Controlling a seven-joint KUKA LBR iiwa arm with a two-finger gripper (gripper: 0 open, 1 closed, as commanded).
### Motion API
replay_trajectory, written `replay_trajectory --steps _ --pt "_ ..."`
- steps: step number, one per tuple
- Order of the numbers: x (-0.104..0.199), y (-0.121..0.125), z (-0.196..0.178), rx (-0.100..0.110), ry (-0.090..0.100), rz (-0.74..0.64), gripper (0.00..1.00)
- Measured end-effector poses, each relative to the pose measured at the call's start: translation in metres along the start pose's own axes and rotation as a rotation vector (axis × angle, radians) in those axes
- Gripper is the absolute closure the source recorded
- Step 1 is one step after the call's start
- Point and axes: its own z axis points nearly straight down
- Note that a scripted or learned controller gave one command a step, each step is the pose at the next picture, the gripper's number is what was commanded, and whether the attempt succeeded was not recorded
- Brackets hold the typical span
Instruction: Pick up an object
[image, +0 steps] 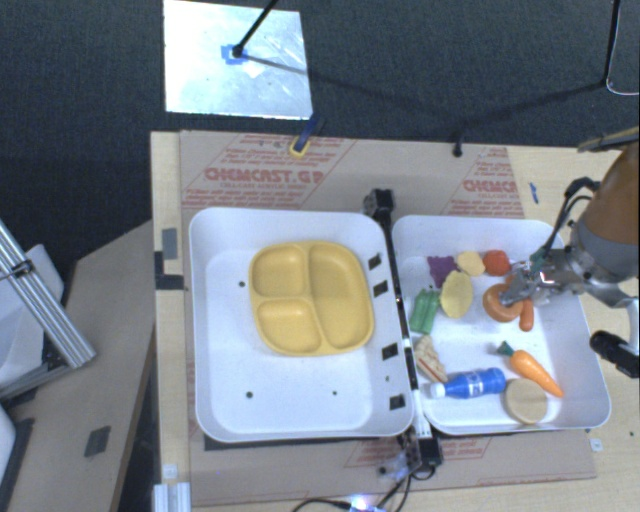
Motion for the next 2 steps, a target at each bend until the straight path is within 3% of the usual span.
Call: replay_trajectory --steps 1,2 --pt "0.0 0.002 -0.054 -0.001 0.0 -0.001 1.0" --pt "0.056 0.01 -0.066 0.002 0.003 -0.005 1.0"
